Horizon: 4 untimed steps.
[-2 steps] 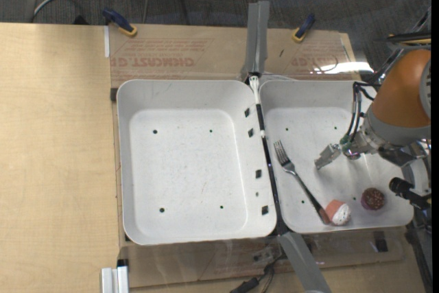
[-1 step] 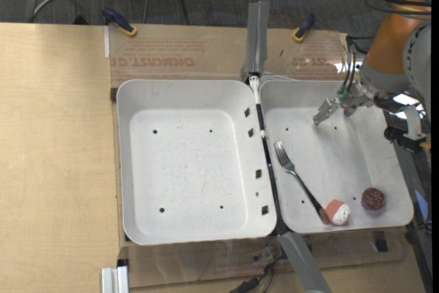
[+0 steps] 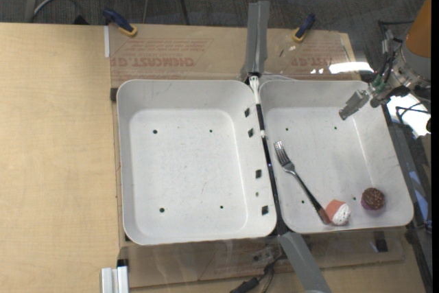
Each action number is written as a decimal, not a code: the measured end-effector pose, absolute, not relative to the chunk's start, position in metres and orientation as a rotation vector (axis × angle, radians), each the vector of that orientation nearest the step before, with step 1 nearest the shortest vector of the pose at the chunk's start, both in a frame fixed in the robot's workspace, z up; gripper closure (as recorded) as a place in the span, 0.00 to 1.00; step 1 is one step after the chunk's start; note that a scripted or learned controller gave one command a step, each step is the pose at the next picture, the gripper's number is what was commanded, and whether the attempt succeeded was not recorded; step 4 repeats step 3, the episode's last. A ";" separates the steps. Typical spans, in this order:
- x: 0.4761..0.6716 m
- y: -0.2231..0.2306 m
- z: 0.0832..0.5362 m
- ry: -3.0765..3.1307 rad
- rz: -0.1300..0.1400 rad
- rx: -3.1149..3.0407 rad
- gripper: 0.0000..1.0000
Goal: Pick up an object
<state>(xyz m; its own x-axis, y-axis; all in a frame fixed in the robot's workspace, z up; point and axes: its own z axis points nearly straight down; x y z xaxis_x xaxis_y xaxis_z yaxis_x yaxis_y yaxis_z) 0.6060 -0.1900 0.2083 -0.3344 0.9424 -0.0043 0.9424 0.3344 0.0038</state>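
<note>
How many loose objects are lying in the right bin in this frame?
3. A fork lies diagonally mid-bin; a pink-and-white piece sits at its handle end by the near wall; a dark red ball rests just right of that. Nothing looks hidden.

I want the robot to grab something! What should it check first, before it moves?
1. Things to pick: fork, pink-and-white piece and dark red ball lie in the right bin: ok.
2. Hand over that bin: ok, near its far right corner.
3. Hand above an object: not ok, all lie nearer the front.
4. Ball apart from the others: ok.
5. Fork handle free: not ok, it touches the pink-and-white piece.
</note>
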 end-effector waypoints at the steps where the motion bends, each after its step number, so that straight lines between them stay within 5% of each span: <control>1: 0.493 -0.207 0.199 2.522 -0.001 1.871 0.00; 2: 0.478 -0.122 0.091 2.055 0.000 2.376 0.00; 3: 0.587 -0.147 0.099 2.211 -0.003 2.230 0.00; 4: 0.587 -0.147 0.099 2.211 -0.003 2.230 0.00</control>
